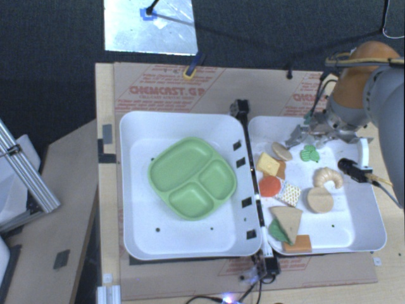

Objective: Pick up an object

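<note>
Orange and nearest the camera, a small block (301, 243) is lying at the near edge of the right-hand white bin (367, 233), touching a tan wedge (288, 219) that is resting over a dark green leaf piece (277, 231); further in, a round beige disc (319, 201) is sitting just beside a pale croissant (328, 177), while a checkered cracker (290, 194), a red-orange round piece (270, 185) and a yellow block (268, 164) are crowding along that bin's left wall. Level with them, a green divided plate (192, 178) is sitting near the middle of the left-hand white bin (145, 233), turned at a slant to its walls. Beyond, a beige oval piece (281, 151) and a bright green leafy piece (309, 153), the pickable things closest to the robot's tool, are lying towards the right-hand bin's far side. The gripper (311, 133) is hanging over that far part, just beside the leafy piece, on the grey arm (386, 100) reaching in from the right; whether it is spread or pressed together cannot be told. Farthest back, a cardboard sheet (171, 87) with red lettering is showing from under both bins.
</note>
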Controlling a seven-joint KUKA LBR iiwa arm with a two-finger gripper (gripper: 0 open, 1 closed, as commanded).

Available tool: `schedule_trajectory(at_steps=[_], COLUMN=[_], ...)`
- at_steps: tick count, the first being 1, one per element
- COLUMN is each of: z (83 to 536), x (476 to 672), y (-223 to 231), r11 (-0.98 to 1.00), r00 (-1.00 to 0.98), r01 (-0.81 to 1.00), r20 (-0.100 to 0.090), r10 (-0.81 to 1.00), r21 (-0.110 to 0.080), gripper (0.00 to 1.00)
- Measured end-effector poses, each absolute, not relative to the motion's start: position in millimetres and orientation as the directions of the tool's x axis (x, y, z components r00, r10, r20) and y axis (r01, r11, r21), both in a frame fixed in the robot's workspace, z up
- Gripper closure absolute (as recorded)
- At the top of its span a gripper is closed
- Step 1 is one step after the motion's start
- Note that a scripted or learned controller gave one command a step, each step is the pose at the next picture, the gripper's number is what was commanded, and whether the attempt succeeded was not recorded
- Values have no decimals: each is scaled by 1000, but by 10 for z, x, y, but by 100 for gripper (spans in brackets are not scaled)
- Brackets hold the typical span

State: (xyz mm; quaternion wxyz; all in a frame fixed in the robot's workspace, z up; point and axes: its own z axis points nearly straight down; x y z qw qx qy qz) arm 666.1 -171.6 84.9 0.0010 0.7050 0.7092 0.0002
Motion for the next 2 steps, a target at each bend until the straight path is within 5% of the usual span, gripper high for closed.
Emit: schedule_trajectory(at_steps=[1, 2], z=[972, 1427], x=[6674, 6739], y=[-1719, -1699], r11=[8, 5], r00=[-8, -5], r01=[1000, 1000], r20=[-3, -1], r10=[1000, 1000], r21=[6, 7], gripper=[100, 100])
